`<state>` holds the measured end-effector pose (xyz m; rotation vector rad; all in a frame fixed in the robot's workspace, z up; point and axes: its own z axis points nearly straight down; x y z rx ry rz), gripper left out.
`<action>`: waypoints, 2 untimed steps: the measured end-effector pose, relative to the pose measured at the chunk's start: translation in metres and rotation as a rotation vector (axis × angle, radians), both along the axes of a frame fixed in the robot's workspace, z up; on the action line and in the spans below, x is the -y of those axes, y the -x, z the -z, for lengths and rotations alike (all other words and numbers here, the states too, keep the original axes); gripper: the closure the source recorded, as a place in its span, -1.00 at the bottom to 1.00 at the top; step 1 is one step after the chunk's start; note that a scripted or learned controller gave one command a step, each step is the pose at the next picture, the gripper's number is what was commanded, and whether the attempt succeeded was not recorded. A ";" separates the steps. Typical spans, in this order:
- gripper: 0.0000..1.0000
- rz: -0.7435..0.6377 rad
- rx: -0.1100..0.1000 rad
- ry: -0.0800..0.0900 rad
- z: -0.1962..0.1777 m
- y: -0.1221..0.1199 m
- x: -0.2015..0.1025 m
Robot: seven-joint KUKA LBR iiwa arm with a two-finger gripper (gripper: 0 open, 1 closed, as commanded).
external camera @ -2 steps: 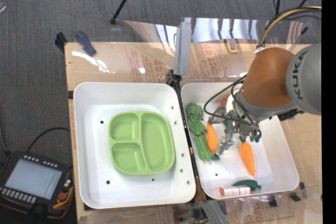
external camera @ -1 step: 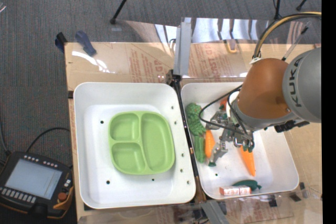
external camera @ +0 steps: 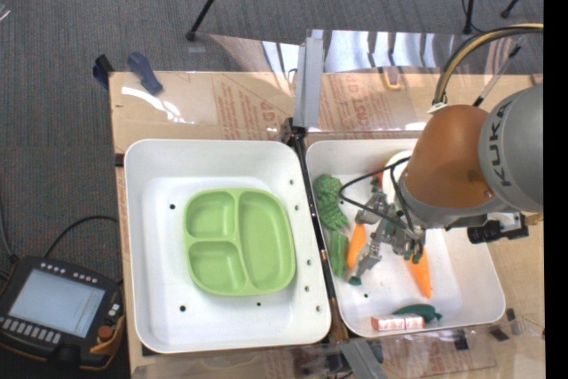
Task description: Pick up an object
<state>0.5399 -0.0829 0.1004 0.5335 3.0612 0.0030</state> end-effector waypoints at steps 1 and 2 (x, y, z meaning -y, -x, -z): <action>-1.00 0.005 -0.002 0.000 0.000 0.000 0.000; -1.00 0.084 0.000 -0.003 0.000 0.009 0.001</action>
